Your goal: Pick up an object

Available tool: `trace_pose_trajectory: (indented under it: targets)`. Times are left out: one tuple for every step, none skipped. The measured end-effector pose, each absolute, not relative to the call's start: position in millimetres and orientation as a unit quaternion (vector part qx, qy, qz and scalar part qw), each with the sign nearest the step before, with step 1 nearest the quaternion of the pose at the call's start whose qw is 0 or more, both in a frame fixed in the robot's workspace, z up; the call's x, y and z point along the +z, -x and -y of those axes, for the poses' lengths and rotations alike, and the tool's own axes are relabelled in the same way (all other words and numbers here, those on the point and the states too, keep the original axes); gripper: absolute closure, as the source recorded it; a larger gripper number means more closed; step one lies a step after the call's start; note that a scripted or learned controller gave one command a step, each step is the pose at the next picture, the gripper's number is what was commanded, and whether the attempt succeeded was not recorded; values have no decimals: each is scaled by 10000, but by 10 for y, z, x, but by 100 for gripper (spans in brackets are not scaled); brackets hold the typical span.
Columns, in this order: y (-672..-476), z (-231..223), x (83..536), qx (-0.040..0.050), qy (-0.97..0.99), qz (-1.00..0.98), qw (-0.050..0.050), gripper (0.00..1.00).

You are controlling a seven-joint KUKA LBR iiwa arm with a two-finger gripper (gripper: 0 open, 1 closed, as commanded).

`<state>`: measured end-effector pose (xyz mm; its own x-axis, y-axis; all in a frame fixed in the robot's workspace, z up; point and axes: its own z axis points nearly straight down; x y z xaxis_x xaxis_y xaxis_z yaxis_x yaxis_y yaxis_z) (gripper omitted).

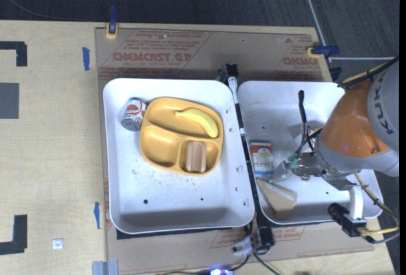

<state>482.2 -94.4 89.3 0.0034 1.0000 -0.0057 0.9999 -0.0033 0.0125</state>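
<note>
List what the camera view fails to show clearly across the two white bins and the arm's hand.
- Hand: in the camera view the grey and orange arm covers most of it, so its opening is unreadable.
- Small printed white card box: the label is too small to read.
- Crushed silver drink can: the yellow divided plastic tray hides its right part.
- Right white bin: the arm covers its right side.

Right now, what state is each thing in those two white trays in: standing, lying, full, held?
Yellow plate: flat in the left tray, holding food.
Banana: lying in the plate's top section.
Brown block: lying in the plate's lower right section.
Can: on its side, against the plate's left edge.
Small box: lying flat in the right tray.
Tan wedge: lying below the box.
Gripper: low over the right tray, beside the box.
</note>
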Motion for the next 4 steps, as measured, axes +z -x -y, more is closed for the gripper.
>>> trace_pose_trajectory:
  targets:
    - [-4822,942,893,23,-7083,-7059,66,0]
    - [-4822,945,893,25,-7079,-7063,62,0]
    - [-4822,948,893,27,-7077,-7065,59,0]
    - [-4846,999,1006,23,-7091,-7049,147,100]
